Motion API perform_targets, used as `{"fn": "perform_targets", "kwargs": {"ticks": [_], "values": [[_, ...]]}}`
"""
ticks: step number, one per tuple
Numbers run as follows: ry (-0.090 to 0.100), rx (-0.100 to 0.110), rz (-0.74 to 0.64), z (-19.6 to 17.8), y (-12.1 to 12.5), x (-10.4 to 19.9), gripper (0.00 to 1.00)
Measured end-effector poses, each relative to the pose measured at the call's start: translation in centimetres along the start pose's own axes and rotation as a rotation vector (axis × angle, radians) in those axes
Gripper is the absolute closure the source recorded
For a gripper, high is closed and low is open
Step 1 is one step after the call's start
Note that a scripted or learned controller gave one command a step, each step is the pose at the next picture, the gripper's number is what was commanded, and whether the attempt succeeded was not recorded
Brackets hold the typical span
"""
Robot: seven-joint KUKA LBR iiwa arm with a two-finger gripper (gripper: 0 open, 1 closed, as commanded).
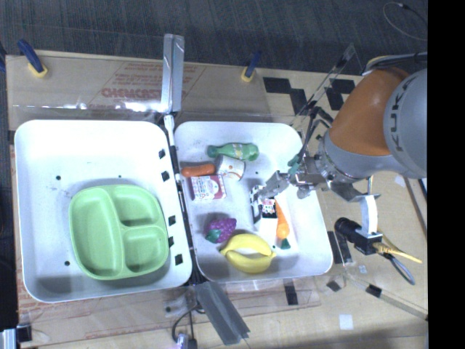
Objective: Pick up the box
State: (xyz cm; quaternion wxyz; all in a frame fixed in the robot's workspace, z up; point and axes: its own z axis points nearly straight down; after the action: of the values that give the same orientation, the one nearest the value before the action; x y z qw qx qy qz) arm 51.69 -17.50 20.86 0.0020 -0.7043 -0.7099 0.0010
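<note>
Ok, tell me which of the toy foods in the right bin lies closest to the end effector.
The carrot: it lies just below the end effector by the bin's right side, while the bananas, grapes and box sit farther left.

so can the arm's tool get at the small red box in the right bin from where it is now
Probably yes: the tool hovers beside the small red box, whose top is uncovered, though the orange sausage-shaped toy touches its far edge.

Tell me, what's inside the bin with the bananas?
The right bin holds bananas, purple grapes, a carrot, a red box and a green bottle. The gripper covers something.
</note>
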Motion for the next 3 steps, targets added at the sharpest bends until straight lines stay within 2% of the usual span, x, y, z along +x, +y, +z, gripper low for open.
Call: {"fn": "perform_targets", "kwargs": {"ticks": [1,2,3], "values": [[-0.001,-0.003,-0.04,-5.7,5.5,6.1,0.0],[-0.001,0.001,-0.204,0.9,4.0,8.9,0.0],[0.0,0.0,-0.299,11.7,5.8,6.8,0.0]]}}
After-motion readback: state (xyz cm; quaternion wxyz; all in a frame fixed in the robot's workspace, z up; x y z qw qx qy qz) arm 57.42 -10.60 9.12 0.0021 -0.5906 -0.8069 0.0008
